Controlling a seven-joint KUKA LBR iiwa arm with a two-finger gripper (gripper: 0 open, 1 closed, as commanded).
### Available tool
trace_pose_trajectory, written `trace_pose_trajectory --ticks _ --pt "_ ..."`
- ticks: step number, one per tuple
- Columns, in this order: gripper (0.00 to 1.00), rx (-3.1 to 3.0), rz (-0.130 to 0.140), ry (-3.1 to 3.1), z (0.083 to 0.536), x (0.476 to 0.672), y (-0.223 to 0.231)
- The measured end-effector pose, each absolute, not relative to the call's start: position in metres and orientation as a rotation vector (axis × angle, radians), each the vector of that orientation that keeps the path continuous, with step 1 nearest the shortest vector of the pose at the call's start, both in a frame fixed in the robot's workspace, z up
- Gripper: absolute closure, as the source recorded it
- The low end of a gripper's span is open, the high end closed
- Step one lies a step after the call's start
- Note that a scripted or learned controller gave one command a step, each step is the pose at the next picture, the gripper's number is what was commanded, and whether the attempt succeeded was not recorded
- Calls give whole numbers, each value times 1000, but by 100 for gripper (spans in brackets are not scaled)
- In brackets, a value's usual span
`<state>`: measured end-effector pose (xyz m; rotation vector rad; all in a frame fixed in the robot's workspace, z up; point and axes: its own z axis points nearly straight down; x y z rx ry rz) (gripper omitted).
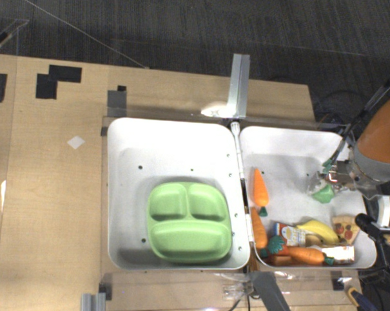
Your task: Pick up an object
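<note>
A metal bracket [266,296] is jutting from the bench's near edge, just below the right bin [292,146]. The gripper [328,183] is hanging over that bin's right side, just above a small green object [323,194]; whether it is clenched cannot be told. Nearby, a banana [317,230], carrots [260,188] and small packets are lying along the bin's front, their labels too small to read. The left bin [130,155] is holding a green divided tray [189,220]. The wooden bench [45,196] is meeting dark carpet [155,24] behind.
</note>
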<state>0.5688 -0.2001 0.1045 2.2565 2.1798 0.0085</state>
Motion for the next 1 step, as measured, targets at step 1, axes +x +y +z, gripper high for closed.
trace_pose_trajectory --ticks 1 --pt "100 2373 3 2056 227 560 -124"
